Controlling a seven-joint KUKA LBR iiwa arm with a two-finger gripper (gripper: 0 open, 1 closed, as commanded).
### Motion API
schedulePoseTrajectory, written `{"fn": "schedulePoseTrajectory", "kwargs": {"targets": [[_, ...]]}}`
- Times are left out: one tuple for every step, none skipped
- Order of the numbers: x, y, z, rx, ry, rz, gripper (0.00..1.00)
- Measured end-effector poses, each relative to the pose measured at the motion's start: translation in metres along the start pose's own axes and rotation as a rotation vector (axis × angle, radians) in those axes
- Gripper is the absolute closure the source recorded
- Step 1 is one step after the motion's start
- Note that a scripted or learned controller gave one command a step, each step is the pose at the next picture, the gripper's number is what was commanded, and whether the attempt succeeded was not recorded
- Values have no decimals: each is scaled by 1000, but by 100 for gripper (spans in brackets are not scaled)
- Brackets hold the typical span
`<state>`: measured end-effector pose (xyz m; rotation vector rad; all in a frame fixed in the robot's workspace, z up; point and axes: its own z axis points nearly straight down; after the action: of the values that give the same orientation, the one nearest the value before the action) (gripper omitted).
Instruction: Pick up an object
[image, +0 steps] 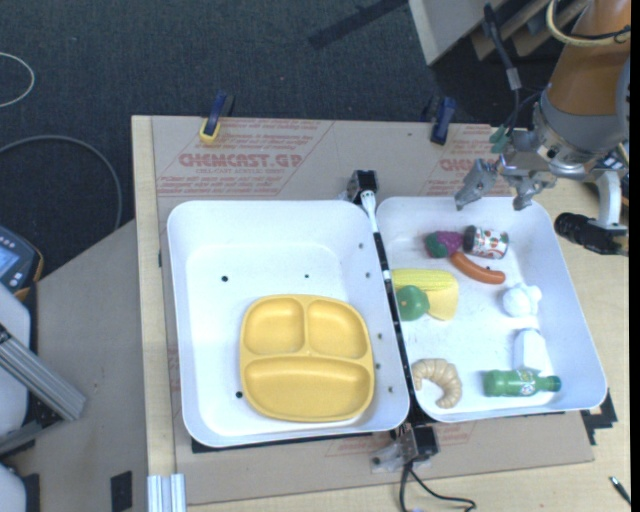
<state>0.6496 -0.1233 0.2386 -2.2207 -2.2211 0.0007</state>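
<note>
The gripper hung over the far edge of the right bin. Its two fingers were spread apart, and nothing sat between them.

Just below the gripper, a little nearer the camera, lay a small can with a red and white label, tipped on its side. A purple toy touched the can on the side away from the arm. A toy hot dog lay just past the can, a bit lower in the view.

The can looked like the closest thing to grab. It was probably light and hard, so it would not squash. It was round and smooth, though, so it could roll or slip out. The best hold would likely be across its middle, with one finger on each round side.

Farther from the gripper were a yellow corn with a green ball beside it, a white toy, a croissant, a green bottle and a white bottle. Well away, in the left bin, sat a yellow tray.
</note>
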Motion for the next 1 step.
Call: {"fn": "schedulePoseTrajectory", "kwargs": {"targets": [[-7, -56, 162, 11, 4, 4, 0]]}}
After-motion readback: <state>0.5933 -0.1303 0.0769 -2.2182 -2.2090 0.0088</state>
